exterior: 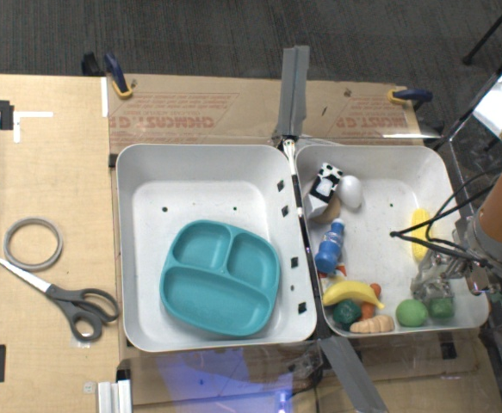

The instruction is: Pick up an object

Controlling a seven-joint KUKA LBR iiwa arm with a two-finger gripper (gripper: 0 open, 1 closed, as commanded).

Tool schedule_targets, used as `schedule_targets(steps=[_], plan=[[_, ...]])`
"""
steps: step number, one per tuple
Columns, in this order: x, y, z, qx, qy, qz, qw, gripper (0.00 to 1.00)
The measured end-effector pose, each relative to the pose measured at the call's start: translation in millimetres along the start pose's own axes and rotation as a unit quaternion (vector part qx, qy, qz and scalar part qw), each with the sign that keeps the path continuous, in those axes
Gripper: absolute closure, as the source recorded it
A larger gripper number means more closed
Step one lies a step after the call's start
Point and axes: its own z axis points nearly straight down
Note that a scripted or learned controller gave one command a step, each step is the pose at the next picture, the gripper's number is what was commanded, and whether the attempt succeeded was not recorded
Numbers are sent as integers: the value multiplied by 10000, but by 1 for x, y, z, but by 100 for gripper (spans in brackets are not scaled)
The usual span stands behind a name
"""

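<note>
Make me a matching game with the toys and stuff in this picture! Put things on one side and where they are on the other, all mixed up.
Things:
1. teal plate
2. scissors
3. banana
4. roll of tape

Places:
A. in the right bin, near its front
B. on the bench, left of the bins, close to the front
C. in the left bin
D. on the bench, just behind the scissors

Pairs: 1-C, 2-B, 3-A, 4-D
</note>
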Motion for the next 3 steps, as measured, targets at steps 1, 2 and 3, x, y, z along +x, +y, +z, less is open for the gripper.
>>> schedule_targets(steps=[1, 2, 3], plan=[[-26, 1, -1, 2, -17, -914, 9958, 0], [-7, 0, 0, -2, -1, -1198, 9928, 0], [-47, 85, 0, -4, -16, -807, 9967, 0]])
